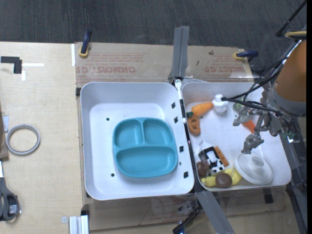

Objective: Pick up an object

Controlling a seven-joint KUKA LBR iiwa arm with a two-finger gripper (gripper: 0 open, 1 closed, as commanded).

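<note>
Camera view: orange carrot (pixel 203 108) lies tilted; pincer (pixel 246 131) nearby

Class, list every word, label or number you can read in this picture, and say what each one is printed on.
"CHEMICAL" or similar: red print, upside down and partly cut off, on the cardboard sheet behind the left bin; reading uncertain.
More red print on the cardboard behind the right bin: too blurred.
Black-and-white packet: too small to read.

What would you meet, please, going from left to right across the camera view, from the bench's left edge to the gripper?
Scissors → tape roll → blue divided plate → pretzel → carrot → clear bowl, with the gripper just above it.
</note>
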